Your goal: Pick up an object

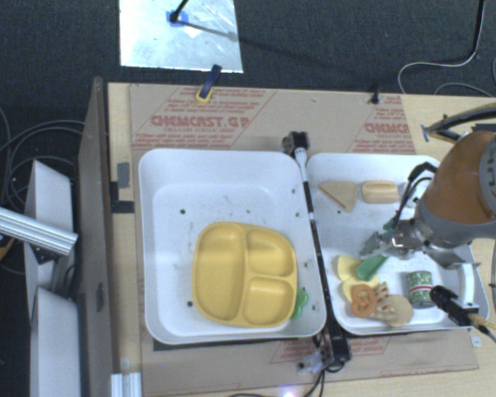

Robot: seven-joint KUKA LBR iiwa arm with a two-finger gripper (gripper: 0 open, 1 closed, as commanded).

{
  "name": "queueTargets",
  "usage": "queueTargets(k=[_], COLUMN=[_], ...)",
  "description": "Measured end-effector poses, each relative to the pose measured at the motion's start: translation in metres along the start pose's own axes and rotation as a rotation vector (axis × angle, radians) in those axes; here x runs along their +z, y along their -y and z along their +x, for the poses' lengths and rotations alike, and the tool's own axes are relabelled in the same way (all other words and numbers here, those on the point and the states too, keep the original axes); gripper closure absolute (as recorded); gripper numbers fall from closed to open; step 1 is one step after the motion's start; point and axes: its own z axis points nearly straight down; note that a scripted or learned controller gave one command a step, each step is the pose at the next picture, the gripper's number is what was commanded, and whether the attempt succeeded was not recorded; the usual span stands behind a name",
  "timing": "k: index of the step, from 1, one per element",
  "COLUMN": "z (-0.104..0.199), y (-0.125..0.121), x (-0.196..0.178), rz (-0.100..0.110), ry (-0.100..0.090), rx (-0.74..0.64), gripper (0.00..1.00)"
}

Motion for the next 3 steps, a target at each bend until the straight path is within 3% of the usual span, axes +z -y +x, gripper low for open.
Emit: queueTargets(k=[1, 2, 3], z=[0.003, -0.026, 0.02], y=[-0.001, -0.01, -0.022], x=[-0.01, -0.127, -0.151], rz=[-0.002, -0.01, -0.001], ry=[-0.001, 0.003, -0.003], rx=[-0.004, -0.004, -0.012], gripper=[1.0, 1.0, 1.0])
